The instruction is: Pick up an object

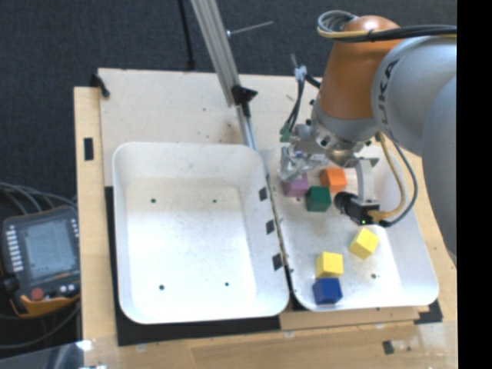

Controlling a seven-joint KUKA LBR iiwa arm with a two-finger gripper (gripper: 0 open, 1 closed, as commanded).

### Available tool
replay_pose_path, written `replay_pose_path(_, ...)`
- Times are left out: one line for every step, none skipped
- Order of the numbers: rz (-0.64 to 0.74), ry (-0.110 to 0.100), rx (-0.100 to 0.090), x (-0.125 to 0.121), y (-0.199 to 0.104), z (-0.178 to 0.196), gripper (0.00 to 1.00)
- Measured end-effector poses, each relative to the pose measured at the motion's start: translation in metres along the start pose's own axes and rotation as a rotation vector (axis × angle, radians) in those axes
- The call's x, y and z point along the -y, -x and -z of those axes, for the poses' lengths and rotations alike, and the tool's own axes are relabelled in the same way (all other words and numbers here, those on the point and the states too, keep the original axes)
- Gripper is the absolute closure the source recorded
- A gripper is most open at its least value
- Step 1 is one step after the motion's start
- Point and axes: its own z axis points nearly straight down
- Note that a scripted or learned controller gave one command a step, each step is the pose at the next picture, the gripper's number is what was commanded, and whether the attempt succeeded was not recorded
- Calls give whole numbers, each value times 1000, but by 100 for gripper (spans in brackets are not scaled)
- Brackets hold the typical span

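Even, bright overhead light; soft shadows, slightly grainy focus.

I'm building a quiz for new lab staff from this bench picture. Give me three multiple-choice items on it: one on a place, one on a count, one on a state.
1. Where do the small cubes lie?
A. left white bin
B. right white bin
C. on the bench

2. How many yellow cubes are there?
A. one
B. two
C. three

3. Where is the gripper?
A. low, at the pink cube
B. high above the left bin
C. outside both bins

Key:
1 B: all the cubes lie in the right white bin.
2 B: one yellow cube lies above the blue cube, another yellow cube farther right.
3 A: the gripper sits just above the pink cube, near the green cube and orange cube.
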Motion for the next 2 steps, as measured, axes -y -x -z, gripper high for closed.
replay_pose_path(1, 0, -1, 28, -46, -9, 100)
replay_pose_path(1, 0, -2, 57, -79, -1, 100)
